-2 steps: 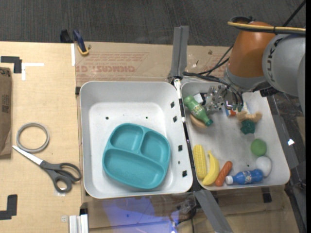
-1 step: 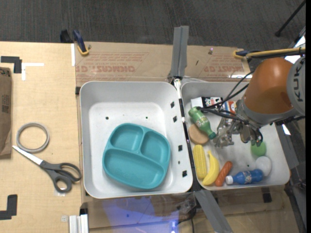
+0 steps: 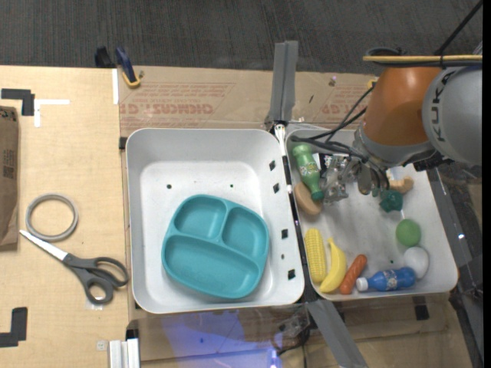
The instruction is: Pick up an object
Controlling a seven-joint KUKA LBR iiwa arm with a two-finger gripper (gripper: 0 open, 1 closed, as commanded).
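Observation:
My gripper (image 3: 340, 184) hangs low in the upper part of the right bin (image 3: 368, 213), under the orange wrist band. Just left of it lie a green bottle (image 3: 307, 167) and a brown oval piece (image 3: 306, 200). To its right sit a small dark teal toy (image 3: 391, 201) and a beige piece (image 3: 401, 182), partly hidden by the arm. Along the front of the bin lie a corn cob (image 3: 313, 253), a banana (image 3: 334, 265), a carrot (image 3: 353, 274) and a blue-and-white bottle (image 3: 387, 280). A green ball (image 3: 408, 231) and a white egg (image 3: 416, 260) rest at the right wall.
The left bin (image 3: 153, 167) holds a teal divided plate (image 3: 216, 245). Scissors (image 3: 80, 267) and a tape ring (image 3: 51, 216) lie on the bench to the left. A grey divider post (image 3: 283, 79) stands between the bins at the back.

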